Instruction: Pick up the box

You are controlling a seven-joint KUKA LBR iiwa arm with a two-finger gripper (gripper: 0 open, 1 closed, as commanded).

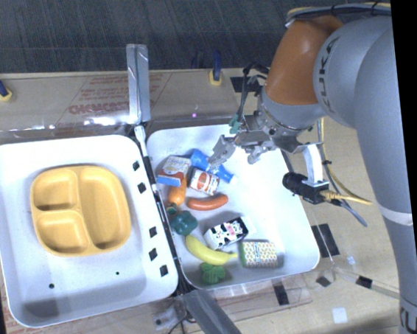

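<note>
- Now the gripper hangs over the upper part of the right bin, its two grey fingers spread apart with nothing between them, so it is released.
- Just to its left and a little below lies a cluster of things: a blue piece, a small box with a blue and white face and an orange edge, and a red and white can lying on its side.
- The box sits near the bin's upper left corner, close to the divider, apart from the fingers.
- Below the can lie a red sausage and an orange carrot.
- Further down are a dark green toy, a black and white cow-patterned carton, a yellow banana, a green broccoli and a patterned pouch.
- The left bin holds a yellow divided tray.
</note>
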